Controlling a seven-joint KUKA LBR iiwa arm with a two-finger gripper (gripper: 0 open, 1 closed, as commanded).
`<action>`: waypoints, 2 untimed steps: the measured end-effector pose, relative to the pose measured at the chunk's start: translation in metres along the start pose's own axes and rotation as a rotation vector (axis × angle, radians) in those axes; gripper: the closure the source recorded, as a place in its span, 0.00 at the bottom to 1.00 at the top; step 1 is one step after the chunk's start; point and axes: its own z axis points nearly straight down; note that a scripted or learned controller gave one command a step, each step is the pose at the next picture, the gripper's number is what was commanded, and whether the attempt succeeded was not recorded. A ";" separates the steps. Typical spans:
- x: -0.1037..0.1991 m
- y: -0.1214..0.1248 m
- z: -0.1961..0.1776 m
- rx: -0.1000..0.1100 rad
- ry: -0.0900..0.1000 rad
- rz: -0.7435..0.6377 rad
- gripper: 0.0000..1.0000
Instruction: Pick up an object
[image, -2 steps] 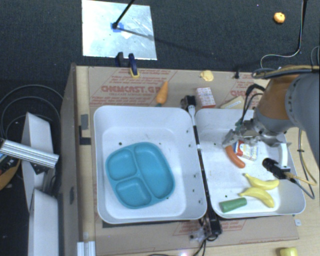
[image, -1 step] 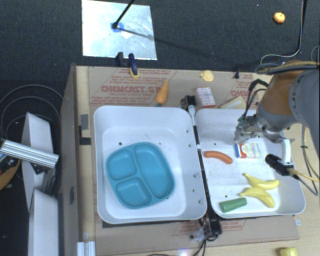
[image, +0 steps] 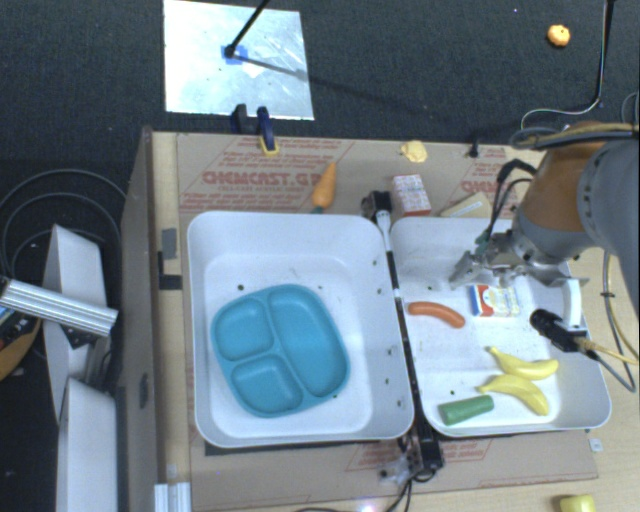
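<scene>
At the right of the frame, the grey arm with its orange band is seen reaching over the upper part of the right bin. The end effector is placed low above the bin floor, just over a small red, white and blue carton that lies flat there. Whether it is apart or together cannot be told from this view, and nothing is seen clamped in it.

Several things are spread in the right bin. An orange sausage is laid near the bin's left wall, left of the carton. Two yellow bananas are found lower down, close together towards the lower right. A green cylinder is laid near the bottom edge, just left of the bananas.

In the left bin, a blue divided plate with three compartments is set flat at the middle.

On the brown bench above the bins, an orange carrot and a small pale box are seen, well apart from the end effector.
</scene>
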 end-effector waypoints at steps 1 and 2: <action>-0.015 0.056 -0.004 0.008 0.006 -0.002 0.00; -0.016 -0.012 -0.003 0.021 0.008 0.005 0.00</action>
